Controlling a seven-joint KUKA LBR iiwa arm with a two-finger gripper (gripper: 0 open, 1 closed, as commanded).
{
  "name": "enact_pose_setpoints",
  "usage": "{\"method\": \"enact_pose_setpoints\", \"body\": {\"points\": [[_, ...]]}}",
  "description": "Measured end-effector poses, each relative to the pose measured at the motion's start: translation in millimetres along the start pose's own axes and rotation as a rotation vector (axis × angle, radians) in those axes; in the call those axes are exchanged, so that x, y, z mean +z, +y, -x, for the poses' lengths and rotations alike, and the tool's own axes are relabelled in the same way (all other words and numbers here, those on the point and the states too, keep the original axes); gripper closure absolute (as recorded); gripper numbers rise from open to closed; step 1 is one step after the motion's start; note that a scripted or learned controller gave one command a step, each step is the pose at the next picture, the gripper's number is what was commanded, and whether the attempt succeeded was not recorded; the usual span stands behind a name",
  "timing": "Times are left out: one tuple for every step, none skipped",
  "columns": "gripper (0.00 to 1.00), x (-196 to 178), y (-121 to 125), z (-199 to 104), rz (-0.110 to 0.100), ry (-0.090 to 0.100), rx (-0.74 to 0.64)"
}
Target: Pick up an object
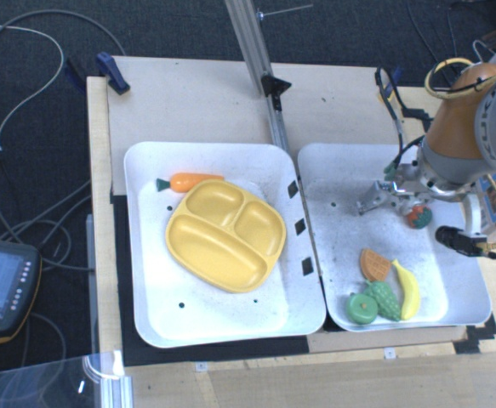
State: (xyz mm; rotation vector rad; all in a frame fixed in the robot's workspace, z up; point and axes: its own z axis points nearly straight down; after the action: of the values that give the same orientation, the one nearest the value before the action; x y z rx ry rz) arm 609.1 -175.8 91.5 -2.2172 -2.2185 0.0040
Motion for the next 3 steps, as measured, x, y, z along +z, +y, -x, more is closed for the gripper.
{"method": "enact_pose_setpoints", "body": {"points": [[1.0, -13.1, 1.6, -0.2, 0.005, 0.0, -0.001], [1.0, -57.4, 0.4, -1.5, 0.011, -0.003, -0.001], [1.0, -121.5, 3.8, -6.9, 0.015, -0.004, -0.002]]}}
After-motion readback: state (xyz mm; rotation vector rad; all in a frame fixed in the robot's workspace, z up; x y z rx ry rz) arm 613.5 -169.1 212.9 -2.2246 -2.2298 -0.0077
